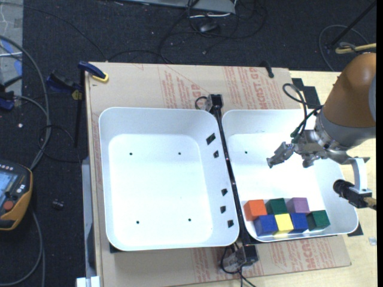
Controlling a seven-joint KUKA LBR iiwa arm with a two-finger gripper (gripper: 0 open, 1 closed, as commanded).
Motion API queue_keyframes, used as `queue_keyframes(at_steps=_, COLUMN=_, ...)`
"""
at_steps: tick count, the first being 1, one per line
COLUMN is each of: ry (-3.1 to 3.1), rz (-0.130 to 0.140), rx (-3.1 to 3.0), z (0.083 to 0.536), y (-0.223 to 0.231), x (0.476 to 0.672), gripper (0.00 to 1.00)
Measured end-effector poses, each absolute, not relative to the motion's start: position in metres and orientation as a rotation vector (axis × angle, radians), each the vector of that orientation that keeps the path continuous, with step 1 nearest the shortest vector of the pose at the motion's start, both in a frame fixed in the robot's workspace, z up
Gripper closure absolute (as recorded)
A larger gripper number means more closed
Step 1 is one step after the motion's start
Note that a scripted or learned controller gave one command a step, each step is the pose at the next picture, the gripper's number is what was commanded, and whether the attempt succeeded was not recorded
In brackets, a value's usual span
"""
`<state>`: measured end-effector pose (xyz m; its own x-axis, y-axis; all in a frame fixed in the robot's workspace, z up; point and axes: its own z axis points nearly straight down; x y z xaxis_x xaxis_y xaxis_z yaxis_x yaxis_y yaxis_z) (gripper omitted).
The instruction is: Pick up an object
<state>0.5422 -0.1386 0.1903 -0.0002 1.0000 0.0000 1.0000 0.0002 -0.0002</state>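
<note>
Several coloured blocks sit packed together at the front of the right bin (251, 130): an orange block (256, 208), a dark green block (276, 206) and a purple block (298, 205) in the back row, with a blue block (265, 224), a yellow block (283, 222), a second blue block (298, 221) and a green block (318, 219) in the front row. My gripper (294, 158) hangs over the middle of the right bin, behind the blocks and apart from them. It is open, with nothing between its fingers.
The left bin (114, 160) lies beside the right one, with a black divider strip (224, 160) between them. Both rest on a cardboard-covered bench (167, 82). Cables and a clamp (94, 72) lie off the bench's far left corner.
</note>
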Motion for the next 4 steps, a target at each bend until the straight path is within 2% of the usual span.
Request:
queue_keyframes(at_steps=1, ry=-2.212, rz=0.007, rx=-2.223, z=0.114, y=-0.198, x=0.525, gripper=0.0)
queue_keyframes(at_steps=2, ry=-2.22, rz=0.001, rx=-2.221, z=0.088, y=-0.197, x=0.509, gripper=0.0)
queue_keyframes(at_steps=3, ry=-2.223, rz=-0.001, rx=-2.22, z=0.089, y=-0.164, x=0.496, gripper=0.0)
queue_keyframes(at_steps=4, ry=-2.222, rz=-0.001, rx=-2.224, z=0.099, y=-0.165, x=0.496, gripper=1.0)
